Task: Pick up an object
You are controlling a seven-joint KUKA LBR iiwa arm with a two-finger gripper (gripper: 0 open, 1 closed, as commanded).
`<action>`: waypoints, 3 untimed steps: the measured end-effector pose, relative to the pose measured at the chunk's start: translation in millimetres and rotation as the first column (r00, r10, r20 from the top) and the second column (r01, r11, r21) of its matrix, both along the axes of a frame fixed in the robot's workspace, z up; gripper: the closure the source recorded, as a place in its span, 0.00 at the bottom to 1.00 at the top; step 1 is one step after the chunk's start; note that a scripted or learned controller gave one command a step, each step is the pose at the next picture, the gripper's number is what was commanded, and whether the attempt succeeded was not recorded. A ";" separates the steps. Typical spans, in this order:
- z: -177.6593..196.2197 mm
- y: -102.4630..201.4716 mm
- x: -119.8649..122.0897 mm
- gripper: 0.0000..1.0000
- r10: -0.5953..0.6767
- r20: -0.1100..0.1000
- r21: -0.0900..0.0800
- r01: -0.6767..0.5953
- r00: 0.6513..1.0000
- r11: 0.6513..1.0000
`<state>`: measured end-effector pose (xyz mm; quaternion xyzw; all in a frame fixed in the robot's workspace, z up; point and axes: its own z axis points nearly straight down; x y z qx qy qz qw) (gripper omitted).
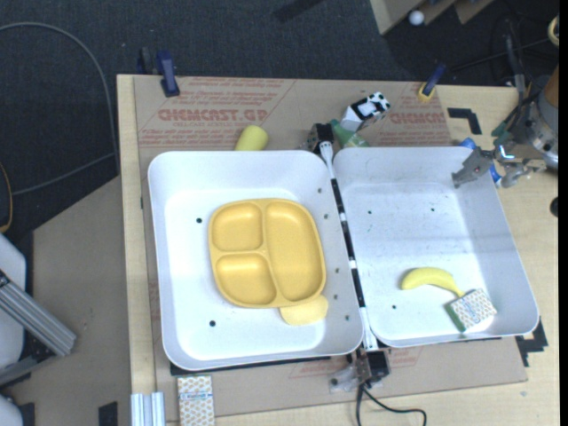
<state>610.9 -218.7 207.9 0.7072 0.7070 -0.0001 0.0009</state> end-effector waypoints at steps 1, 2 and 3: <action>-8.4 72.8 -103.5 0.00 0.001 -0.003 0.002 -0.001 1.000 1.000; -43.2 102.3 -106.8 0.00 0.001 -0.003 0.003 -0.001 1.000 1.000; -123.8 115.3 -132.0 0.00 -0.001 -0.001 0.001 0.001 1.000 1.000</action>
